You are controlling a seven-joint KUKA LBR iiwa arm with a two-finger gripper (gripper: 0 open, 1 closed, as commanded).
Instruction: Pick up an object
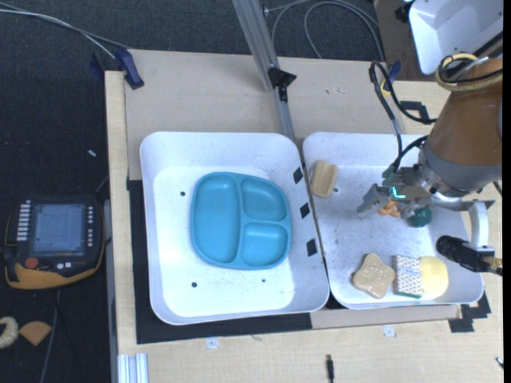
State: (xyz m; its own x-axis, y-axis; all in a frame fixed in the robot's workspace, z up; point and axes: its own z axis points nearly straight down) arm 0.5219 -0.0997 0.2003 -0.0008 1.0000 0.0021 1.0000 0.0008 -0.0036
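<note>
My gripper [393,204] hangs low over the middle of the right bin [351,154], reaching in from the right. A small orange object [389,209] and a dark teal one [421,217] lie right beneath it, partly hidden by it. A tan bread-like piece [323,178] rests by the bin's left wall. Along the near edge lie a tan cracker-shaped piece [374,275], a patterned sponge [409,276] and a yellow round object [435,276]. None of these three touches the gripper.
The left bin [160,214] holds a blue divided plate [240,219]. A slanted metal pole [259,34] crosses above the gap between the bins. A black cable [386,102] loops over the right bin's far edge. A handheld pendant [54,234] lies off the bench at left.
</note>
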